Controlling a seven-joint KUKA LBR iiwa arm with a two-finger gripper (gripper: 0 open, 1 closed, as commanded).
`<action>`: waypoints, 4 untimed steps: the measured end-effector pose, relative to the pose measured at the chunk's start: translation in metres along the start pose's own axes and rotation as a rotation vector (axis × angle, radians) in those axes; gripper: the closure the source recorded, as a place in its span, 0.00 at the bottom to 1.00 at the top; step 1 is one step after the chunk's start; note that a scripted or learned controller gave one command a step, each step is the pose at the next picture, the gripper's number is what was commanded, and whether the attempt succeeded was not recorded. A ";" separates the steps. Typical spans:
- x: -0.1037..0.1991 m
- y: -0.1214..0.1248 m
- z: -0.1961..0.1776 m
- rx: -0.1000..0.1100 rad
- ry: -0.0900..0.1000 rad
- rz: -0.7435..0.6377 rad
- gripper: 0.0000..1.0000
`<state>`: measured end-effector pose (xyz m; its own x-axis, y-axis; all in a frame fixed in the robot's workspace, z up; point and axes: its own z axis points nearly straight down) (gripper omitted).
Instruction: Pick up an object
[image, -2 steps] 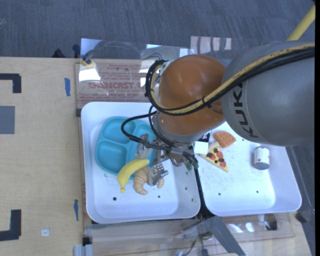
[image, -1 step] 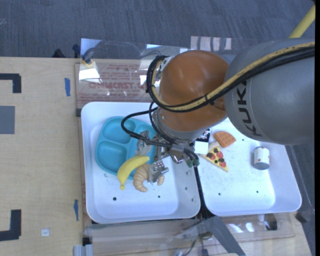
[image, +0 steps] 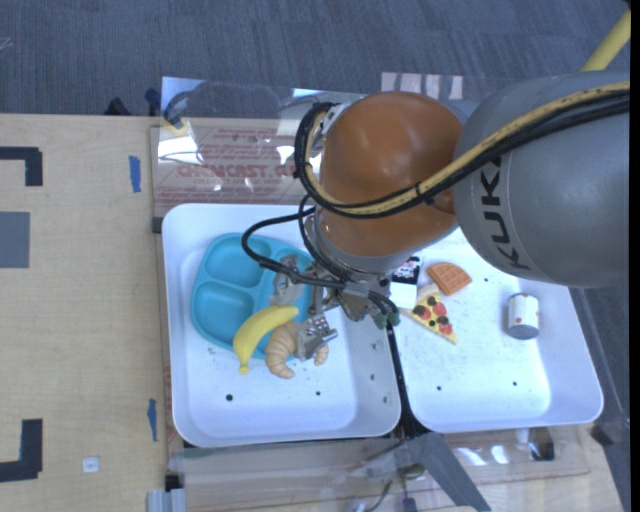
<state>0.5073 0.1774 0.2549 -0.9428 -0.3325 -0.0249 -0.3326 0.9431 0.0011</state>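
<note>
The end effector (image: 318, 335) sits on the croissant (image: 283, 350) in the left bin (image: 200, 400). I cannot tell if it is clamped. The croissant looks light and stiff; grab its fat middle.

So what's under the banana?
The banana lies partly on the blue divided plate, its top end over the plate's rim. Its lower end rests on the white bin floor, beside the croissant. Whatever sits directly beneath the banana is covered.
</note>
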 end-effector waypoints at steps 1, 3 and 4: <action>-0.002 0.001 -0.011 0.000 -0.008 -0.001 1.00; -0.006 0.003 -0.033 0.001 -0.025 -0.004 1.00; -0.018 0.047 0.009 -0.001 0.022 0.027 1.00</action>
<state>0.5092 0.2277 0.2467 -0.9517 -0.3070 -0.0033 -0.3070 0.9517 0.0028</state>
